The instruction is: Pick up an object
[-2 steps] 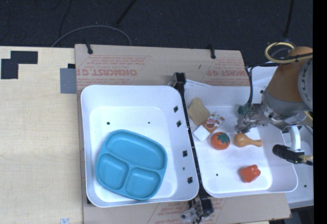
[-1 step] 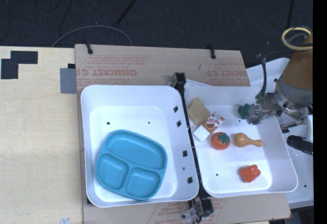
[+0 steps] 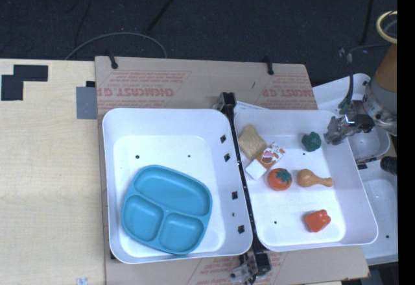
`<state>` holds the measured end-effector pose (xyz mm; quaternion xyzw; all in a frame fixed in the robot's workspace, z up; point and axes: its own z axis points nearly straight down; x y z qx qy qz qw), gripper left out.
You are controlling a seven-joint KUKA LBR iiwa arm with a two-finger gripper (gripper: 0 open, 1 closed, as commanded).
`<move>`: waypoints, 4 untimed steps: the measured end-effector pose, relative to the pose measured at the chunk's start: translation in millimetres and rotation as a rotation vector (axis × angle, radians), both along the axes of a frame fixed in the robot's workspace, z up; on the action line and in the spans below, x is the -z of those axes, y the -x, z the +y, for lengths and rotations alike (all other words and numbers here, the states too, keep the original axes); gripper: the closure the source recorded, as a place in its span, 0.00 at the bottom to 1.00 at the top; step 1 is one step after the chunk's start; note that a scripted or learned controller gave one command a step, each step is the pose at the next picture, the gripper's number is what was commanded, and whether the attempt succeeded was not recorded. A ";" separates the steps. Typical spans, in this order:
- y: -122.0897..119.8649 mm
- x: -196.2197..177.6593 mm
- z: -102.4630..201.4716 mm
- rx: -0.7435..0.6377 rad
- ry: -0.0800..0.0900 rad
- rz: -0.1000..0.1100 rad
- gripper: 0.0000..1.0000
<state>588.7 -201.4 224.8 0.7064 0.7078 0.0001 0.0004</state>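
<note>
Hovering at the right bin's (image 3: pixel 363 212) far right rim, the jaws (image 3: pixel 338 126) are seen from the camera view, though whether they are spread or pressed together cannot be told. Just beside them, to their left inside the bin, a small green toy (image 3: pixel 312 141) is seen. It is judged light, rigid and rather smooth, best pinched across its rounded middle.

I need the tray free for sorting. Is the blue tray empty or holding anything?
Empty. The blue tray lies flat in the left bin, all three compartments showing bare blue.
</note>
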 end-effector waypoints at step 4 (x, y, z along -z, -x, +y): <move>-18.0 -27.8 141.5 -0.001 -0.001 0.003 1.00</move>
